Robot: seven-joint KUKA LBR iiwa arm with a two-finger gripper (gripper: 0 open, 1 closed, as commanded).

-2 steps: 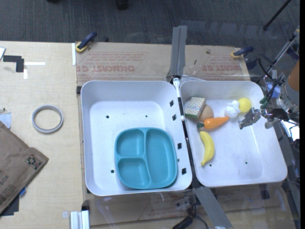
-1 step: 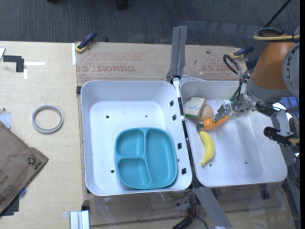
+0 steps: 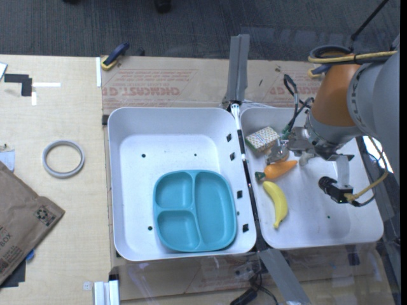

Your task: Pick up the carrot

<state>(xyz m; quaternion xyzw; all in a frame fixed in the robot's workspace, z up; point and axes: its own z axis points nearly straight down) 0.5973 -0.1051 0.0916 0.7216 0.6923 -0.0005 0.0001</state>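
The orange carrot (image 3: pixel 282 168) lies on the floor of the right bin (image 3: pixel 331 224), near its left wall, with its green end pointing left. My gripper (image 3: pixel 282 152) hangs directly over the carrot's middle, at or just above its top surface. The arm's orange band and grey wrist rise behind it to the right. The gripper's body hides whether it touches the carrot.
A yellow banana (image 3: pixel 276 203) lies just in front of the carrot. A speckled sponge-like block (image 3: pixel 262 138) sits right behind it. The left bin (image 3: pixel 127 170) holds a blue divided plate (image 3: pixel 194 210). A tape roll (image 3: pixel 63 158) lies on the bench at left.
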